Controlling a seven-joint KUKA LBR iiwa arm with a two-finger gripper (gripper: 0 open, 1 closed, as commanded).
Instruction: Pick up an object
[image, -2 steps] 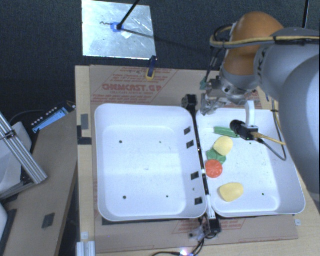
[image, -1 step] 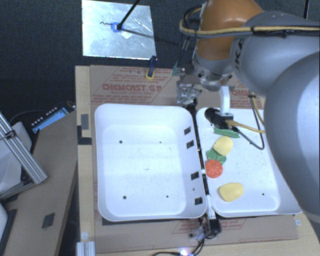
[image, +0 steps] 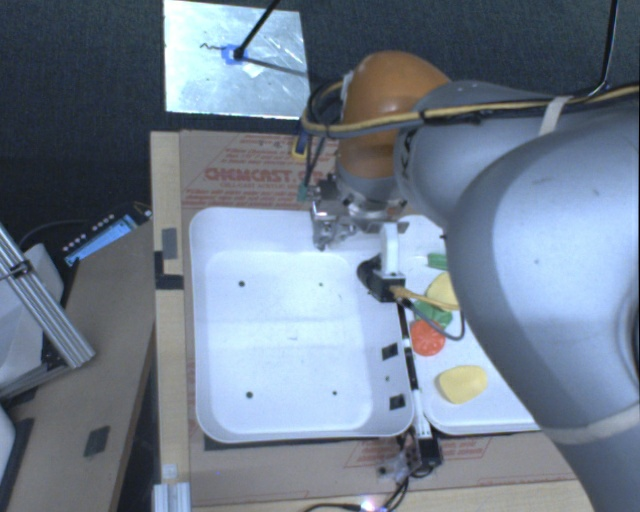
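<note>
The fingers (image: 325, 236) hang at the far rim of the left white bin (image: 214, 415), under the grey arm (image: 540, 240) with its orange band; whether they are open or closed cannot be told, and nothing shows between them. To their right and nearer the camera, in the right bin (image: 487, 424), lie a green piece (image: 437, 261), a yellow object (image: 443, 291), a red object (image: 428, 341) and, farthest from them, another yellow lump (image: 462, 383). Both bins rest on the cardboard-covered desk (image: 240, 172)
</note>
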